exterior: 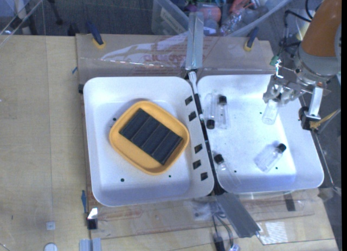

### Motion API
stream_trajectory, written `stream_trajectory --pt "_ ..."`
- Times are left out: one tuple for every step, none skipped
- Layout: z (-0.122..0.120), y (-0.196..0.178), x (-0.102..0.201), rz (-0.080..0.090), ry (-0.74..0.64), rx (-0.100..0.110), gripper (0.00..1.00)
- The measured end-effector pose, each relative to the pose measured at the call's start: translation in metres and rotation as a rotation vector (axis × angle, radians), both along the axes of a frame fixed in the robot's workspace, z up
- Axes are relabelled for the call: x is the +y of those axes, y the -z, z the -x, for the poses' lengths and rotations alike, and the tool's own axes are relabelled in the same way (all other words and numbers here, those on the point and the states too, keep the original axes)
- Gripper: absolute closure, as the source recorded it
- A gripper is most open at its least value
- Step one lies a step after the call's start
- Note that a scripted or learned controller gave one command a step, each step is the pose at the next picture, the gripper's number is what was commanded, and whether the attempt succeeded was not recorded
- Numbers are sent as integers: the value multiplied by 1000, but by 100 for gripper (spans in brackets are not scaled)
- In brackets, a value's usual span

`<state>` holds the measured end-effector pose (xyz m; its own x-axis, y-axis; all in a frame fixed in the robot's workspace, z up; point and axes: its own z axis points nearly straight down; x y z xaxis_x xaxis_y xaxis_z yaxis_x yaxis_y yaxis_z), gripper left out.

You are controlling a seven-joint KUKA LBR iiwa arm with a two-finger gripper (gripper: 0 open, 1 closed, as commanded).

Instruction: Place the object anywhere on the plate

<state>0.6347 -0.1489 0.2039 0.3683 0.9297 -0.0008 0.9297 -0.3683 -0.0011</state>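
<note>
My gripper (275,94) hangs over the far right part of the right bin (303,177), fingers clamped on the top of a small clear bottle (270,113) that dangles upright above the bin floor. The yellow plate (120,130) with its dark ribbed centre sits in the left bin (103,185), well apart.

A pale wooden bench (38,136) spans the scene, its grain running far to near. At the far side, a clear plastic tub (217,0) holds a jumble of coloured items, set before a dark backdrop (97,0). A clear plastic sheet (146,55) lies flat on the bench at its far edge, held by blue clamps (96,39). Near the front edge, a grey bracket (238,220) and black cables (222,236) rest on the wood. Lighting is even and diffuse.
</note>
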Motion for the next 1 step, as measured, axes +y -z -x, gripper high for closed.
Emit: stream_trajectory --pt "33 2 73 -2 -279 2 100"
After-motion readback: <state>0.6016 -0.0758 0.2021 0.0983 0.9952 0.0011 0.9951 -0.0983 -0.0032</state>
